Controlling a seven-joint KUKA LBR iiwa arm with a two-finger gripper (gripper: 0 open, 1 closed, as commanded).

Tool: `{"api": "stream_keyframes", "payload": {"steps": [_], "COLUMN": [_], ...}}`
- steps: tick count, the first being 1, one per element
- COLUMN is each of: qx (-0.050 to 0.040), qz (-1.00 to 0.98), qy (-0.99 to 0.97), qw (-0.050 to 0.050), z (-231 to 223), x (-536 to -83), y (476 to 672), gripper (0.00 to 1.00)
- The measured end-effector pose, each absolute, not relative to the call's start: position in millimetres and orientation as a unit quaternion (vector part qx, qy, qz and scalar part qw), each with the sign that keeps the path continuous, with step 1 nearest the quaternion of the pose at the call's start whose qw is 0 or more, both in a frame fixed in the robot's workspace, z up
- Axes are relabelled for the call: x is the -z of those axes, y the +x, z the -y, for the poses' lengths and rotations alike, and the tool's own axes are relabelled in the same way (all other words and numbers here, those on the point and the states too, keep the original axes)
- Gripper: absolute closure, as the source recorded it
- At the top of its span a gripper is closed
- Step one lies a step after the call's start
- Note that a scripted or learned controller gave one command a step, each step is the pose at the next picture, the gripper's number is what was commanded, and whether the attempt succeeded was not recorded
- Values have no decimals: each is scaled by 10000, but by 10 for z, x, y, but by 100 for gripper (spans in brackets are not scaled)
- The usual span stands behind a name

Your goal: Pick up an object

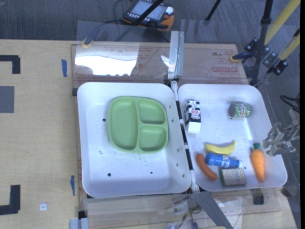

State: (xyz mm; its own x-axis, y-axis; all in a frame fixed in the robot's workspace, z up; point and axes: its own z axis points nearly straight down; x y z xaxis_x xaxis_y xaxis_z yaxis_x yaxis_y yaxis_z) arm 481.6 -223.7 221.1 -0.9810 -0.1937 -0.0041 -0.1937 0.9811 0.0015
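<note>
Landmark: the orange plastic carrot (258,165) is seen at the right edge of the right white bin (217,92).
Pincer (281,140): seen just right of the carrot, outside the bin rim; its opening cannot be told.
Yellow banana (220,148): left of the carrot.

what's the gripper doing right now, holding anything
Gripper: at the right rim of the right bin, just above the carrot; nothing visible between its fingers, and open or closed cannot be told.
</note>
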Motion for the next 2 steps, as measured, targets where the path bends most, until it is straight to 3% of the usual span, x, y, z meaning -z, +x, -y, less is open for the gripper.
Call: {"api": "stream_keyframes", "payload": {"steps": [1, 2], "qx": [-11, -19], "qz": [-9952, -9830], "qy": [-975, -1835], "qw": [17, 5], "z": [2236, 2221], "x": [-2210, -1202], "y": [4815, 5381], "gripper": [0, 0]}}
